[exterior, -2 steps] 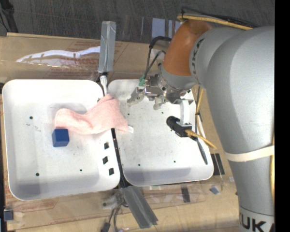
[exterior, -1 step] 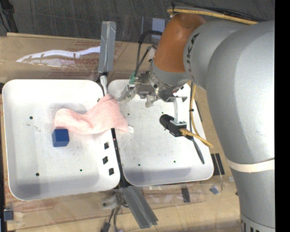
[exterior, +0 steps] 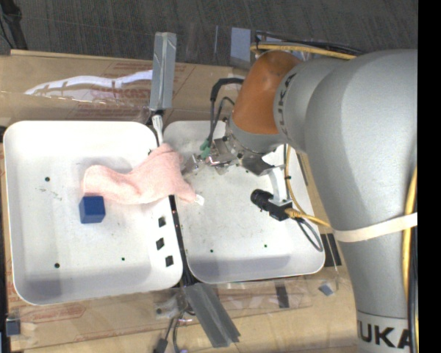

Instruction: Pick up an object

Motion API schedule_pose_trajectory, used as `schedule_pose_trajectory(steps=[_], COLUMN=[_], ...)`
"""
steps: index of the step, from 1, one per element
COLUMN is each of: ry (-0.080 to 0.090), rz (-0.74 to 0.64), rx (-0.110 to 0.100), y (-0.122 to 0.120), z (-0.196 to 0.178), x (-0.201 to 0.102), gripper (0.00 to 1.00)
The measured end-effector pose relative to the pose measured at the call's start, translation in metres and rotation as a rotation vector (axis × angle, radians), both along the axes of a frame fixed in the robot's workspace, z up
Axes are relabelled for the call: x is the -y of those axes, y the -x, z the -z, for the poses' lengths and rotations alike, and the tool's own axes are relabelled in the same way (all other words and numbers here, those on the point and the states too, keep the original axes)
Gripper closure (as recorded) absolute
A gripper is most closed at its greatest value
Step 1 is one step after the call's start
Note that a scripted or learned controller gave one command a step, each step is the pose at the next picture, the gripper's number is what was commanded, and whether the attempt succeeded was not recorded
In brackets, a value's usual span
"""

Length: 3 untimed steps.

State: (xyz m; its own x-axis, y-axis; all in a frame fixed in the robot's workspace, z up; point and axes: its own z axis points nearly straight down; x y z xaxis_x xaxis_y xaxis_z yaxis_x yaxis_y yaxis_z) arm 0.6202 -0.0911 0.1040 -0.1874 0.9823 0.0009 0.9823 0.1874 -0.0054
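Crosswise, pink cloth [exterior: 143,180] spans both bins; pincer [exterior: 198,160] touches it, grip unclear.

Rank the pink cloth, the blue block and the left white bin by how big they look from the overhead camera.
1. left white bin, by far the largest.
2. pink cloth, draped across the divide between both bins.
3. blue block, smallest, just below the cloth's left end.
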Motion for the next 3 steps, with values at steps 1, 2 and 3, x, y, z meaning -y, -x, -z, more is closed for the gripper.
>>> schedule_pose_trajectory(steps=[1, 2, 3], ry=[0.000, 0.000, 0.000], rz=[-0.050, -0.054, -0.054], rx=[0.004, 0.002, 0.002], y=[0.0077, 0.0074, 0.0074], z=[-0.0888, -0.0982, -0.0981], x=[-0.0398, -0.0399, -0.0398], gripper=[0.00, 1.00, 0.00])
